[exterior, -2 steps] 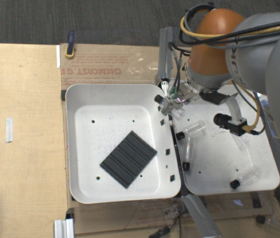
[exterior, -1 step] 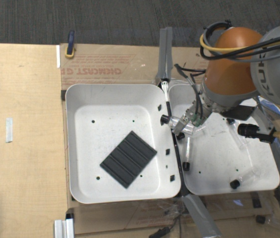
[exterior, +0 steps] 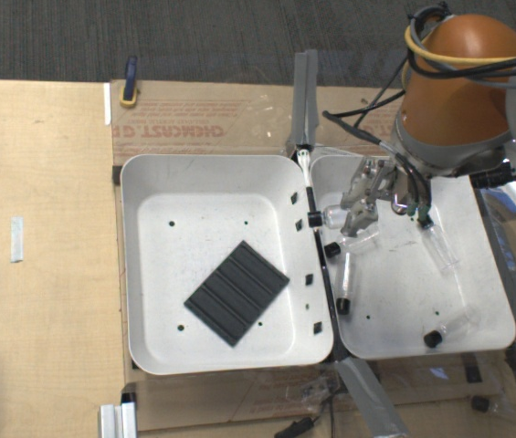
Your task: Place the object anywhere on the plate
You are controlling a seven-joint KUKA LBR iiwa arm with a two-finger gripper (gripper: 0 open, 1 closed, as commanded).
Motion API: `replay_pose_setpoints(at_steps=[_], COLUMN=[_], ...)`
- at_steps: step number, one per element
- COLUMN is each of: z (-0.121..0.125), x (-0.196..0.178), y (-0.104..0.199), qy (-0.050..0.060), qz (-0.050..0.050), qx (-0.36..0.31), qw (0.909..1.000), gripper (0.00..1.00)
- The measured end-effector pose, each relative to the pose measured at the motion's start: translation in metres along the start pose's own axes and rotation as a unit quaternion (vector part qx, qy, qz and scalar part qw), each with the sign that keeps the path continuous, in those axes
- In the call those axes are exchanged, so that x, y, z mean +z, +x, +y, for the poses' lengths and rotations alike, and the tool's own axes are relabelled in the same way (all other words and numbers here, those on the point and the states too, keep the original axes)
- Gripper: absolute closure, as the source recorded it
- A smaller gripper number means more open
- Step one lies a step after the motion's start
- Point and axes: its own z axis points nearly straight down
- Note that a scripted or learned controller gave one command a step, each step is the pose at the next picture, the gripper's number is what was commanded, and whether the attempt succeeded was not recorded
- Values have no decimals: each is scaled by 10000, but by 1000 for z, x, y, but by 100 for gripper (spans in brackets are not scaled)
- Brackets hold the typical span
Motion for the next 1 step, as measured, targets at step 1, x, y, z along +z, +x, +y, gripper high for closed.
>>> replay_pose_setpoints(at_steps=[1], z=[73], x=[52], y=[-19], qy=[1], qz=[11], qx=[-362], qw=[9993], gripper=[100])
